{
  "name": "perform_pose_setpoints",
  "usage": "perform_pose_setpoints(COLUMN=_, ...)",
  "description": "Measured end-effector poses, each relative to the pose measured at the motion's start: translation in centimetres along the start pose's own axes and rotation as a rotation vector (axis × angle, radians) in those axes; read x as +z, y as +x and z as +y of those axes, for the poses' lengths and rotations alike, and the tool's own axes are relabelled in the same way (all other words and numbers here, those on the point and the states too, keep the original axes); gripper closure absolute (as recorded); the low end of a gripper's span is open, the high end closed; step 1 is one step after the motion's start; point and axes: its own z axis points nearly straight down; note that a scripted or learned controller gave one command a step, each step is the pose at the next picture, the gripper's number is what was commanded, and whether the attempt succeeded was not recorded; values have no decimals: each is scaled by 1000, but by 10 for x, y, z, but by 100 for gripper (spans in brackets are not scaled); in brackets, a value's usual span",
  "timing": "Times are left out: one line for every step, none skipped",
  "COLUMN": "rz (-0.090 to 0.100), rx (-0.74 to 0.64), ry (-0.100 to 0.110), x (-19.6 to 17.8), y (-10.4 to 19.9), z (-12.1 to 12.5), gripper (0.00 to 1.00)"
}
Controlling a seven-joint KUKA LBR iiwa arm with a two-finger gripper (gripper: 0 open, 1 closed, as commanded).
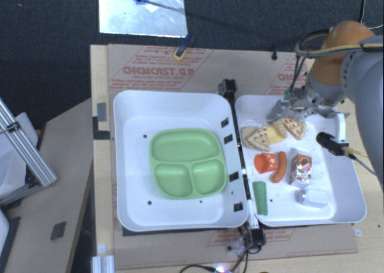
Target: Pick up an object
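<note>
Over the right bin (354, 206), the metal pincer (287, 108) is seen; its opening cannot be told.
Triangular textured pizza slices (292, 126) are found just beside it, above a glossy red sausage (279, 167).

Dark carpet (48, 32) is covering the floor around my bench (66, 146), and a pale square sheet (142, 0) is lying on it beyond the far edge. Slanted metal rails (24, 146) are leaning in at left.
</note>
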Motion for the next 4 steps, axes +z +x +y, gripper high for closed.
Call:
perform_pose_setpoints(rz=-2, rx=-3, ry=-7, x=-13, y=0, z=2, gripper=100)
perform_pose_setpoints(rz=3, rx=1, ry=4, x=-71, y=9, z=8, gripper=100)
perform_pose_setpoints(rz=3, rx=3, ry=4, x=-118, y=3, z=11, gripper=100)
perform_pose_setpoints(rz=4, rx=0, ry=7, x=-134, y=3, z=12, gripper=100)
